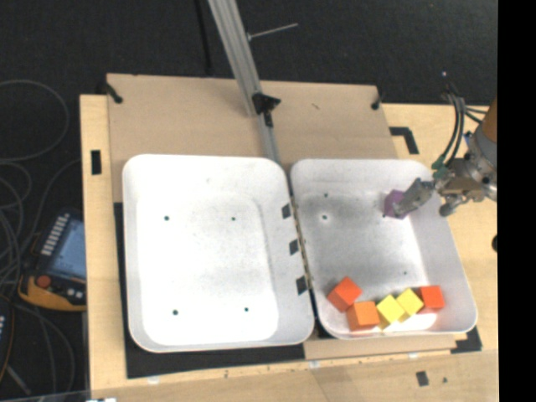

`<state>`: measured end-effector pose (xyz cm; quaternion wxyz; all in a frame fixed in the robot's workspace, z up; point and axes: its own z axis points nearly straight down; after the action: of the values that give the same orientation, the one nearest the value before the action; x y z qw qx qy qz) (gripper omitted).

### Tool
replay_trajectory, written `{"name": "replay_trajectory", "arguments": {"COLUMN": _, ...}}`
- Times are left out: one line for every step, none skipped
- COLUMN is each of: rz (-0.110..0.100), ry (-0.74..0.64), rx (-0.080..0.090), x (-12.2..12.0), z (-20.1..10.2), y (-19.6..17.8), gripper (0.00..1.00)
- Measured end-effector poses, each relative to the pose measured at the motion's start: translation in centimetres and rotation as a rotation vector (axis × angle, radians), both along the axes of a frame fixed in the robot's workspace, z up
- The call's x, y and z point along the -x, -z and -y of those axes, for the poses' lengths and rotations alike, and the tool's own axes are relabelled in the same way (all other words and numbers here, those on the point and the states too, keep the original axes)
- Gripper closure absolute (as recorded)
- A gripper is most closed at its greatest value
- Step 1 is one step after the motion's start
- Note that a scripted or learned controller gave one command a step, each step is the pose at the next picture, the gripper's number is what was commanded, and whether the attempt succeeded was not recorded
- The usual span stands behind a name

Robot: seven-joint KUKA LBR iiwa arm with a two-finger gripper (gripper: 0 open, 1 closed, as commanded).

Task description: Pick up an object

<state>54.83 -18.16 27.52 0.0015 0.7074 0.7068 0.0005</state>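
A small purple block (390,201) sits at the tips of my gripper (401,203), over the upper right part of the right bin (456,266). A grey finger (416,196) slants down to the left and overlaps the block, so the gripper looks shut on it. The arm's wrist (469,178) comes in from the right edge. Along the right bin's front wall lie two orange blocks (343,292) (363,314), two yellow blocks (390,308) (409,301) and an orange-red block (431,296).
The left bin (134,182) lies beside the right one, joined by a hinge strip (297,245). A slanted metal post (239,48) rises behind the bins. A handheld pendant (59,262) and cables lie off the bench at left.
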Motion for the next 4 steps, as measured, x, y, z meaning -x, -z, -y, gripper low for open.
{"name": "replay_trajectory", "arguments": {"rz": 0.003, "ry": 0.001, "rx": -0.001, "x": 6.3, "z": -6.3, "y": 14.4, "gripper": 0.0}}
{"name": "replay_trajectory", "arguments": {"rz": 0.005, "ry": -0.002, "rx": 0.001, "x": 6.2, "z": -9.1, "y": 17.8, "gripper": 0.0}}
{"name": "replay_trajectory", "arguments": {"rz": 0.001, "ry": -0.003, "rx": 0.0, "x": 3.3, "z": -9.4, "y": 17.8, "gripper": 0.0}}
{"name": "replay_trajectory", "arguments": {"rz": 0.003, "ry": -0.004, "rx": 0.002, "x": -2.2, "z": -6.2, "y": 17.8, "gripper": 0.0}}
